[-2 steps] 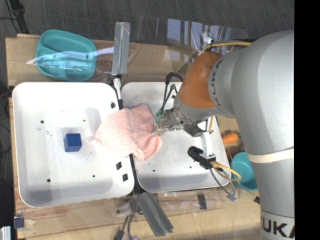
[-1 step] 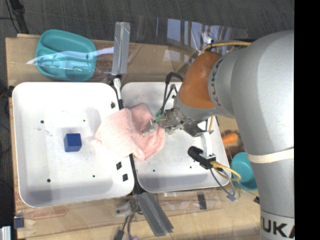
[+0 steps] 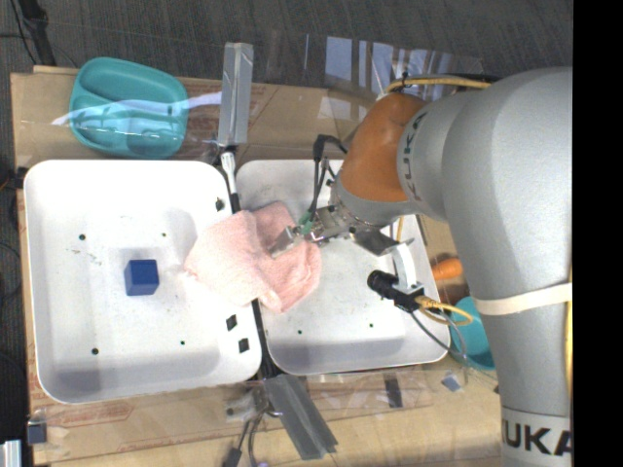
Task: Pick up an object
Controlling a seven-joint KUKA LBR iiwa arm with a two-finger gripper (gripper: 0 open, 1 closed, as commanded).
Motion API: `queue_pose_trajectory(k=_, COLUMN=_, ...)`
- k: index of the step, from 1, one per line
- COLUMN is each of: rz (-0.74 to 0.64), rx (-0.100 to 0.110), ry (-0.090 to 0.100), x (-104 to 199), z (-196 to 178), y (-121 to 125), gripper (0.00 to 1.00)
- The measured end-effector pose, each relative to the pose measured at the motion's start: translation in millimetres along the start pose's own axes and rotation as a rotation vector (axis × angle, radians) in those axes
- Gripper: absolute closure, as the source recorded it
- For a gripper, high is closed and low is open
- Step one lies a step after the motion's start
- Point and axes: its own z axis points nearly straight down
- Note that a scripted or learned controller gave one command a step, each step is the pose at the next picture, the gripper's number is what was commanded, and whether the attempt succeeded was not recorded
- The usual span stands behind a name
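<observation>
Gripper point(image 3: 288, 239) down on the pink cloth point(image 3: 255, 259), right at the seam between the two bins.

Metal fingertips press into the top of the cloth's right-hand fold, and they look close together with fabric bunched around them, though whether any cloth sits between them is too small to tell. That cloth lies crumpled across the divider, one part draped into the left bin point(image 3: 58, 261), the other lying in the right bin point(image 3: 341, 348). Over in the left bin a small blue cube point(image 3: 142, 276) sits alone, well apart from the cloth's edge. Above the gripper the grey arm point(image 3: 506, 212) sweeps in from the right, its orange band point(image 3: 378, 154) just over the wrist. Beyond the left bin, on the bench, rests a teal plastic object point(image 3: 127, 107).
</observation>
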Motion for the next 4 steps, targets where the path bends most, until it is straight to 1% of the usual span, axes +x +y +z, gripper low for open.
queue_pose_trajectory(k=1, rz=-0.003, rx=0.005, ry=0.001, x=0.1, z=-5.7, y=-0.1, gripper=1.0)
queue_pose_trajectory(k=2, rz=-0.255, rx=-0.005, ry=-0.002, x=61.5, z=-203.6, y=80.4, gripper=1.0)
queue_pose_trajectory(k=3, rz=-0.223, rx=0.001, ry=0.0, x=-18.5, z=-126.1, y=55.0, gripper=1.0)
queue_pose_trajectory(k=4, rz=-0.339, rx=-0.001, ry=0.001, x=19.6, z=-105.1, y=68.0, gripper=1.0)
